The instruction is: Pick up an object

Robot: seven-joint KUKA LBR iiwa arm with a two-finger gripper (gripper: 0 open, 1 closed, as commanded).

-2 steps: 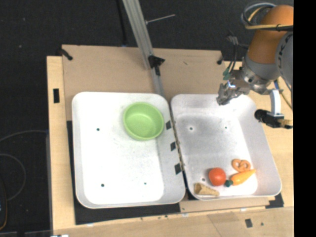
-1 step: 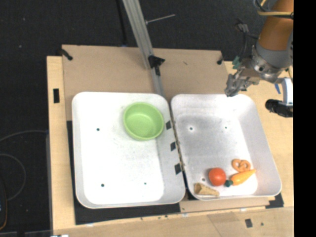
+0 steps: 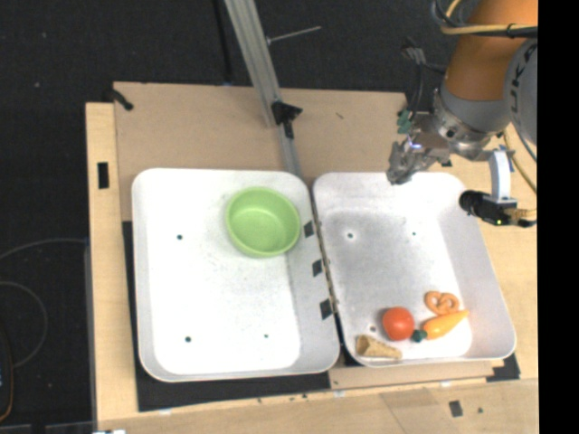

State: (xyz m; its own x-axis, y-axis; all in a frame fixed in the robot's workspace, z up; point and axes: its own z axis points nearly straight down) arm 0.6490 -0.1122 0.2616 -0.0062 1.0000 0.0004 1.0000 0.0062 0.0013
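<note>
Claw: the claw [image 3: 402, 172] hangs over the far rim of the right bin, near that bin's back edge; its tips are too small and dark here to tell whether they stand apart or together, and nothing is seen between them.
Arm: the grey arm [image 3: 478, 70], with its orange band above the wrist, reaches in from the right side of the camera view and slants down toward the bin's far edge.
Right bin: the shallow white right bin [image 3: 398, 242] holds four small items, all gathered in its near corner, well apart from the claw.
Tomato: a red tomato [image 3: 397, 323] lies near the front wall, between the other pieces.
Carrot: an orange carrot [image 3: 442, 325] lies just beside the tomato, on its right.
Pretzel: a small pretzel [image 3: 441, 302] sits just behind the carrot, touching or nearly touching it.
Wedge: a tan wedge [image 3: 376, 348] rests against the front wall, just left of the tomato.
Left bin: the left bin [image 3: 181, 297] carries a green bowl [image 3: 262, 221], upright, near its far right part.
Counter: the tan counter [image 3: 199, 125] bears both bins side by side.
</note>
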